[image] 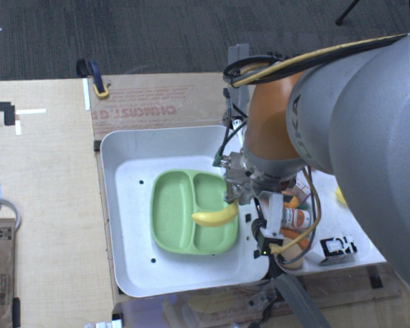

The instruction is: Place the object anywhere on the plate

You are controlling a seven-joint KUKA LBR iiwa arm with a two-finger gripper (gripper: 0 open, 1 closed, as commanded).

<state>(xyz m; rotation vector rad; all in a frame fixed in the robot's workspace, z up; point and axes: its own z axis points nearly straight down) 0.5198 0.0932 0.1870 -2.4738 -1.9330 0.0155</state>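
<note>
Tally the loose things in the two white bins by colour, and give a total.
Green: 1, the divided plate
Yellow: 1, the banana lying on the plate
Orange and white: 1, a bottle, partly hidden by the arm
Black and white: 1, a small item
Total: 4

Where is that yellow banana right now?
The yellow banana lies on the right part of the green divided plate in the left white bin, just below the arm's wrist.
</note>
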